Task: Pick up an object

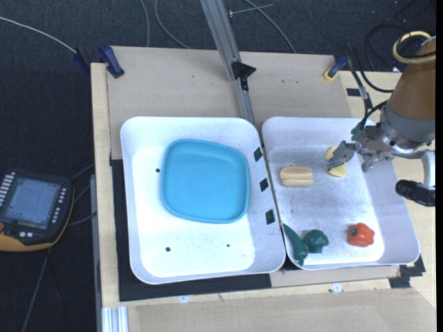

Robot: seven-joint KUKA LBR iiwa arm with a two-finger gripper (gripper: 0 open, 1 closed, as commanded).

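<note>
We can't tell the gripper (344,159) state; it hangs over a yellow piece (337,170) in the right bin (387,254). Risk, we judge: fingers nudge it aside, possibly closing on nothing.

And we're looking at a robotics lab here. There's the plywood desk (180,81) with blue clamps (111,61) gripping its back edge, an aluminium rail (221,26) rising from the middle, and loose cables (138,5) trailing over dark carpet (41,102). Down on the floor at the left sits a teach pendant (31,209), screen lit, and two white bins (138,254) lie side by side.
</note>
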